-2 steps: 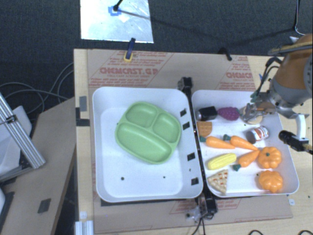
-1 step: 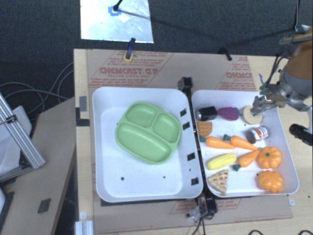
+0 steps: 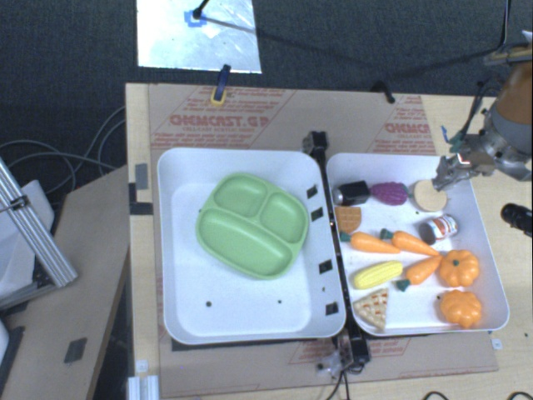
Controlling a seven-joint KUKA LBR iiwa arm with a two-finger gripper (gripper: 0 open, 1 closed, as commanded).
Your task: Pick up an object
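the grey two-finger gripper [image 3: 448,173] hangs over the right white bin's [image 3: 491,265] far corner, just above a flat tan round disc [image 3: 428,197]; whether its jaws are open or closed, i cannot tell.

Green divided plate [image 3: 252,225] in left bin [image 3: 187,307]; toy food fills right bin [image 3: 491,294].

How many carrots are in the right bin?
3: one carrot lies mid-bin, another just right of it, touching, and a third slants below them beside the corn. None seems hidden.
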